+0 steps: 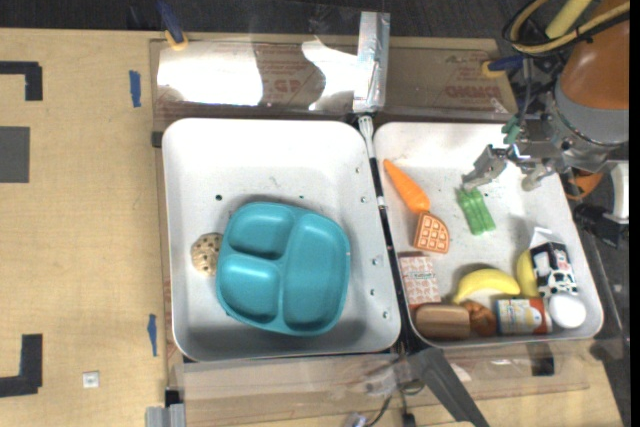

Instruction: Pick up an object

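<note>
Jaws (510, 167) spread wide, nothing between them, over upper part of right bin (590, 315). Nearest item: green piece (476, 212), lying on bin floor just below and slightly left of the left finger (483, 168), apart from it. Its long axis runs approx. up-down in view, slightly tilted. Carrot (408, 186) further left, waffle (432, 233) below that. Judgement: a short shift down-left would put jaws over green piece; grip across its narrow width.
</note>
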Available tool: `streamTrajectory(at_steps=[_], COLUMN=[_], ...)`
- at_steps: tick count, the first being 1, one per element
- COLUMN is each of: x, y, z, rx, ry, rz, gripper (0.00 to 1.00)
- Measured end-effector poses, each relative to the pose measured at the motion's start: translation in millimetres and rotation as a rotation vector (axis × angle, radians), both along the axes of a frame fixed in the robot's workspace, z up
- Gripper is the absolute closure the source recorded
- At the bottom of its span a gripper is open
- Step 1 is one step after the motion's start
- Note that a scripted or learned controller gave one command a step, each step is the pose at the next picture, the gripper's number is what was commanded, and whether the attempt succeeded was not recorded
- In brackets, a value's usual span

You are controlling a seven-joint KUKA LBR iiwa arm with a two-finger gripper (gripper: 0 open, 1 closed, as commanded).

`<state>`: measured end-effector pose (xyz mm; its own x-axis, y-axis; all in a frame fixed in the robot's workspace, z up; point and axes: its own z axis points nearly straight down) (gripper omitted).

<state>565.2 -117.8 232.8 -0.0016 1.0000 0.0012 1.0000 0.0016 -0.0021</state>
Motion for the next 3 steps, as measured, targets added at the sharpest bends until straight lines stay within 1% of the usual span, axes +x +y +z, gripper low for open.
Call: streamTrajectory(at_steps=[1,2,3], x=[26,77,18], y=[-24,-10,-4], z=[65,6,-86], rx=[-0.003,-0.002,-0.001], ry=[-0.007,0.001,0.007], rz=[-0.15,-0.16,-0.145], gripper=[0.0,0.0,0.0])
